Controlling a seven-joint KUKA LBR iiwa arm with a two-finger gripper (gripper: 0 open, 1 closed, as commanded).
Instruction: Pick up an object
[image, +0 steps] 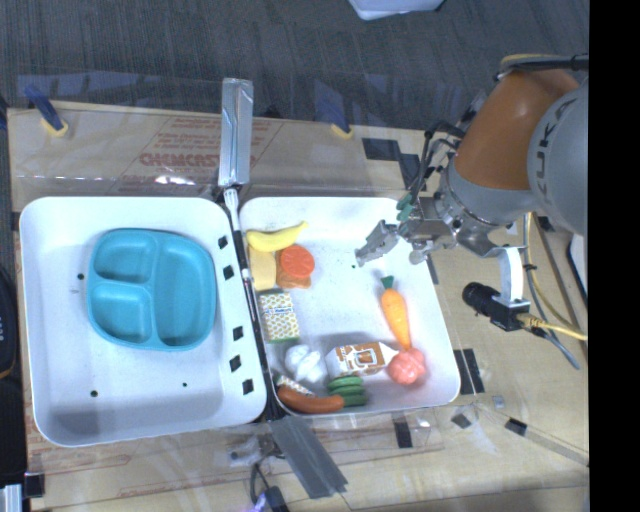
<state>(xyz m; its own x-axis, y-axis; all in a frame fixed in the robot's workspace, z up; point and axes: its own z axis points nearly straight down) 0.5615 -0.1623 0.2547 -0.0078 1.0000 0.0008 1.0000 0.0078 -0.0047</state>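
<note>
Bright toy food against white bins

My arm (520, 130) is grey with an orange band, my gripper (385, 240) dull grey metal. Both bins (60, 400) are white; the left one bears a turquoise tray (152, 288). In the right bin I see a yellow banana (274, 238), a red-orange tomato (295, 266), an orange carrot (396, 313) with a green top, a pink peach (407, 368), a brown-and-white carton (362, 357), a printed green-and-white box (280, 316), a reddish-brown sausage (310, 402) and something dark green (348, 388).
</note>
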